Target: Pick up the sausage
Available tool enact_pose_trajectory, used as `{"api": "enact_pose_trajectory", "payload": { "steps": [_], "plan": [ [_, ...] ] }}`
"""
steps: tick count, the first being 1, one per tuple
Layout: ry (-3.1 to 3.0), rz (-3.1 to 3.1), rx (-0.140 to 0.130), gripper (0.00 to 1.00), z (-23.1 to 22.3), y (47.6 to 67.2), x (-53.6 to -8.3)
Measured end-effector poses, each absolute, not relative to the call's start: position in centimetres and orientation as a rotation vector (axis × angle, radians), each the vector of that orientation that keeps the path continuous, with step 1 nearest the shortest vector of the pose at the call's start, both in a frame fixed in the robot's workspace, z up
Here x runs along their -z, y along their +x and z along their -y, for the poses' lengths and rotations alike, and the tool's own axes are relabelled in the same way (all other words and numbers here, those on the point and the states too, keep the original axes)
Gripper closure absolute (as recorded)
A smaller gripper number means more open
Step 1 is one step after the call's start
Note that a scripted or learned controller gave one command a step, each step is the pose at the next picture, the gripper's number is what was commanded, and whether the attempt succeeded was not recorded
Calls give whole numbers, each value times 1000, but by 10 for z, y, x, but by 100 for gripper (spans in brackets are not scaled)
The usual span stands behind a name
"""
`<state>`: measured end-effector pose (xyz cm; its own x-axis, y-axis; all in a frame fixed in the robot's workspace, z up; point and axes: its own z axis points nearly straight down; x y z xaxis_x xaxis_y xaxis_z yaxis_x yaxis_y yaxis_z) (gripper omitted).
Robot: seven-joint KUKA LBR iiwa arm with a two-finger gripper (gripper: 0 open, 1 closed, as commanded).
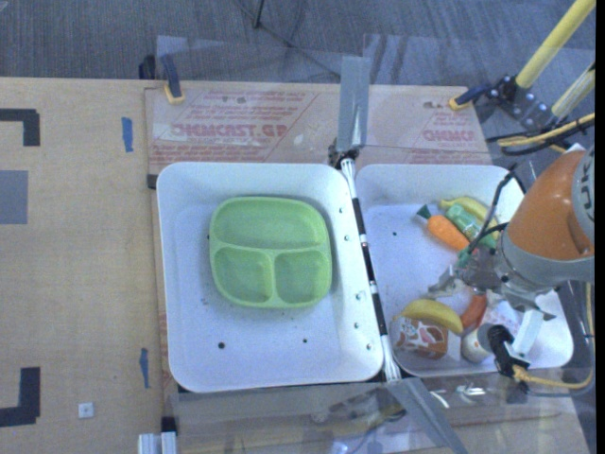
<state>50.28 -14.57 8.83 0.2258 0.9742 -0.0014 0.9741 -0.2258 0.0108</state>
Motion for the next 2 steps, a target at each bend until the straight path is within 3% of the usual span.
{"api": "enact_pose_trajectory", "payload": {
  "steps": [1,2],
  "plan": [
    [2451,-1942,-7,100,148,503,-99],
    [2304,-2135,1,100,101,504,-225]
  ]
}}
